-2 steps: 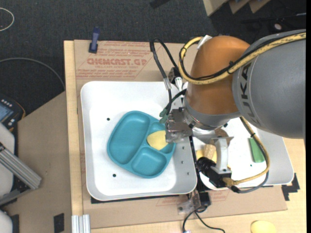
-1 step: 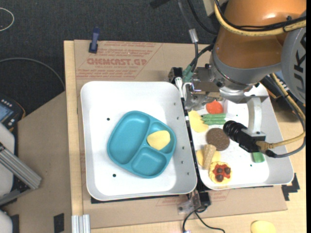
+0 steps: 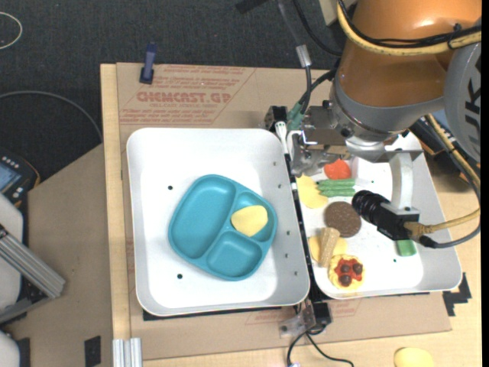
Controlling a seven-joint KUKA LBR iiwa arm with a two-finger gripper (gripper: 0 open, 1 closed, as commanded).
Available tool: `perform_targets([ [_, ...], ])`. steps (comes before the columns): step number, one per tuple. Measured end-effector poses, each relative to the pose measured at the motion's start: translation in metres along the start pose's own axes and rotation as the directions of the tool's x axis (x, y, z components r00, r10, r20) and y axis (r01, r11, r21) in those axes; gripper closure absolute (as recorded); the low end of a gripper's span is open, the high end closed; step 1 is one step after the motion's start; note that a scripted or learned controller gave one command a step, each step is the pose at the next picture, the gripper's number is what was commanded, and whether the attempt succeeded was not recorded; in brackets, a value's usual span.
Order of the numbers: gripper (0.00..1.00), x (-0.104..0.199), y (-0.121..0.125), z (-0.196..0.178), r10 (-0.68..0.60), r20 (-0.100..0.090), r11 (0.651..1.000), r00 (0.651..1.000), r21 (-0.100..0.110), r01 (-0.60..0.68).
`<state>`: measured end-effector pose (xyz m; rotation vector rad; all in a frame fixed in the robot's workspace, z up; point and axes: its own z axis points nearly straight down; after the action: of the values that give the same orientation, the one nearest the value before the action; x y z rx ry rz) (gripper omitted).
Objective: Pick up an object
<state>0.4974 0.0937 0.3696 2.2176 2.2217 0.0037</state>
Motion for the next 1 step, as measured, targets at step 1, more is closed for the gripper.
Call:
perform_targets([
  [1, 1.0, 0.0005, 0.0005, -0.0101, -0.001, 0.0, 1.0, 1.0, -0.002, 0.001],
])
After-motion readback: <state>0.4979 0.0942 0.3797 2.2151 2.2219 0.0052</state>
